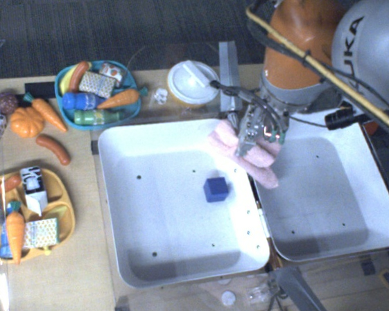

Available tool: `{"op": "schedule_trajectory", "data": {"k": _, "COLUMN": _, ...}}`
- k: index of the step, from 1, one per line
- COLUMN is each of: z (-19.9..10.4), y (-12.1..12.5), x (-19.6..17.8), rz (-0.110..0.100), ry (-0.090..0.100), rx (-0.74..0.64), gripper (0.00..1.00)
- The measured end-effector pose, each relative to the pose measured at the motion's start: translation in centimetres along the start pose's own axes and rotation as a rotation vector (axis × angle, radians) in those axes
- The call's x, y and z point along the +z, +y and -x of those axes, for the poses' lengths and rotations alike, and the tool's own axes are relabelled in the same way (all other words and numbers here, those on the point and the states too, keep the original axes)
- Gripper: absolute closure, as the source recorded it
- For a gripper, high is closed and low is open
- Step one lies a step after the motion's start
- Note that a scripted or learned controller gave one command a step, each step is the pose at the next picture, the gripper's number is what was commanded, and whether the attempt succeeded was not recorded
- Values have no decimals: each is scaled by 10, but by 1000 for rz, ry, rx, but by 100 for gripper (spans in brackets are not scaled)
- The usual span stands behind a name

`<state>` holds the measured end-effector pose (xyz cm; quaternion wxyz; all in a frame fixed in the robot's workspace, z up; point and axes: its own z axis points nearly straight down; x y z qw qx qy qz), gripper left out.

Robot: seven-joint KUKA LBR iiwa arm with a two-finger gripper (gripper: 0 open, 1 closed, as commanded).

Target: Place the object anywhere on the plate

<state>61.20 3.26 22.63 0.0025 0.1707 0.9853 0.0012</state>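
A pink soft object (260, 167), made of pale sausage-like lobes, sits over the ridge between the two white bins. My gripper (254, 139) comes down onto its upper part from the right. The fingers are closed into the pink lobes, which show on both sides of them. A small blue cube (216, 188) lies on the floor of the left bin (157, 253), left of and below the gripper. A round white plate with a yellow rim (192, 82) stands on the bench behind the left bin, up and left of the gripper.
The right bin (343, 232) lies under the arm. A blue bowl of toy food (98, 92) stands at the back left, with loose toy vegetables (37, 120) beside it. A yellow dish of toys (25, 216) sits at the far left.
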Motion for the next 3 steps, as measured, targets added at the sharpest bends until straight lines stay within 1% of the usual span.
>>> {"op": "schedule_trajectory", "data": {"k": 1, "z": -19, "y": 52, "x": -2, "rz": 2, "ry": -2, "rx": -340, "gripper": 100}}
{"op": "schedule_trajectory", "data": {"k": 2, "z": -50, "y": 94, "x": -1, "rz": 1, "ry": 0, "rx": -344, "gripper": 100}}
{"op": "schedule_trajectory", "data": {"k": 3, "z": -50, "y": 94, "x": -1, "rz": 2, "ry": 0, "rx": -343, "gripper": 0}}
